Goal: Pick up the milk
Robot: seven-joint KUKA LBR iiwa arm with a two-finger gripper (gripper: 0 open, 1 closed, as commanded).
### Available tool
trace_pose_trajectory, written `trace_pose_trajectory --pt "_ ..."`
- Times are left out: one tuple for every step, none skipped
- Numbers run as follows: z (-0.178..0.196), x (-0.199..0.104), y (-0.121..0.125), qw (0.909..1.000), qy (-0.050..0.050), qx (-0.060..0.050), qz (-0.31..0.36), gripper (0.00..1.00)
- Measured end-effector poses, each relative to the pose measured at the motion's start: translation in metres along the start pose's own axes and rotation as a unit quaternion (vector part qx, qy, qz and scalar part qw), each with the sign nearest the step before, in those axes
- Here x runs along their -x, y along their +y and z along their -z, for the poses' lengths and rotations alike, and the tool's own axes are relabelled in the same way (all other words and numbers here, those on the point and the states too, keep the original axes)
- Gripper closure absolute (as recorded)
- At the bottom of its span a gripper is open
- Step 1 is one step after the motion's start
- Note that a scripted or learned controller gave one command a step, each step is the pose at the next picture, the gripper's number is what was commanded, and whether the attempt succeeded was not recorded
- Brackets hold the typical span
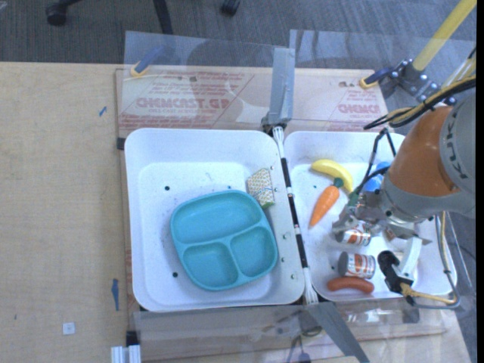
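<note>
The milk [261,186] is a small carton with a yellow-green pattern. It lies in the left bin [151,165] against the right wall, just beyond the blue plate's far right corner. My gripper [354,224] hangs low in the right bin [302,157], well to the right of the milk and across the wall between the bins. It sits directly over a small red-and-white can [355,238], and the wrist hides how the two meet.
A blue divided plate [223,239] takes up the middle of the left bin. The right bin holds a banana [335,171], a carrot [324,206], a second can [357,265] and a sausage [350,284] near the front wall.
</note>
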State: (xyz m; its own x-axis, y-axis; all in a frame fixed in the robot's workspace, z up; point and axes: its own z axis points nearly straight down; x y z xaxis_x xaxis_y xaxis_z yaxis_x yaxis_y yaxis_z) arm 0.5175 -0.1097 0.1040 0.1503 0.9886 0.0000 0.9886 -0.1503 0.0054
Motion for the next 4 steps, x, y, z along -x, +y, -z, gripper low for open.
trace_pose_trajectory --pt "-0.003 0.051 0.024 0.9998 0.001 0.016 0.013 1.0" --pt "-0.004 0.042 0.045 0.9981 -0.001 0.014 -0.06 1.0" --pt "-0.003 0.061 0.012 0.9996 0.012 0.019 0.015 1.0" --pt "-0.004 0.035 0.069 0.9998 0.0 0.016 -0.008 1.0"
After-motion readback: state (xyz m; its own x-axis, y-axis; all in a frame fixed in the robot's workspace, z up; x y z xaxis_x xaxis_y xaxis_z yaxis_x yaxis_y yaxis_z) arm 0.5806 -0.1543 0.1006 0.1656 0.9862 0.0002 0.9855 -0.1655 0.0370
